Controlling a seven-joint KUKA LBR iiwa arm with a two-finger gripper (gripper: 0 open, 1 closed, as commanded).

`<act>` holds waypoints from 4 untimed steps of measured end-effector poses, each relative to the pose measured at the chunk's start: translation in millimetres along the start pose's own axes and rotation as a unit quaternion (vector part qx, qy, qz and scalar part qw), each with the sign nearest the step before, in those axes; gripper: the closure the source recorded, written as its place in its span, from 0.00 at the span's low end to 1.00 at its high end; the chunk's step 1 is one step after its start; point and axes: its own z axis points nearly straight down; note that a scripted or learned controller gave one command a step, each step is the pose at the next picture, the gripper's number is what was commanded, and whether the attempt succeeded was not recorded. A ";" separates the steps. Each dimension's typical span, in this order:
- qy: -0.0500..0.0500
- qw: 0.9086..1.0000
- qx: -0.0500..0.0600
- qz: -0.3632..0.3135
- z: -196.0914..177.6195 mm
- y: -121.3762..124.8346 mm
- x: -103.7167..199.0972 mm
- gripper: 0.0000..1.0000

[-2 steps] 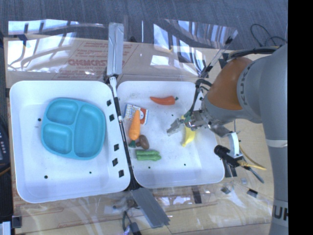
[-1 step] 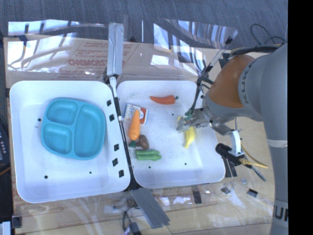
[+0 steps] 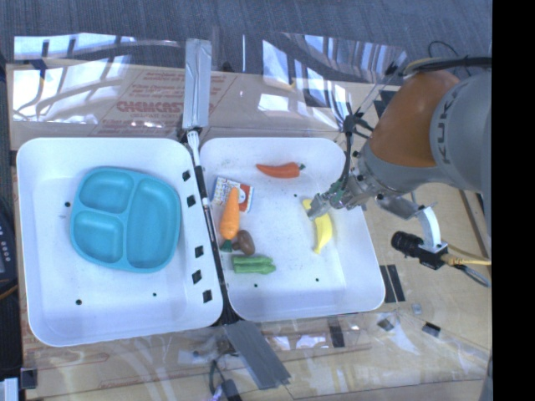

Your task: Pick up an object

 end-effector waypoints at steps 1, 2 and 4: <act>0.000 0.997 0.001 0.072 -32.0 47.8 29.4 1.00; -0.001 1.000 0.000 -0.007 -91.2 40.4 54.9 1.00; 0.001 0.996 0.001 0.091 -49.4 -68.8 31.1 1.00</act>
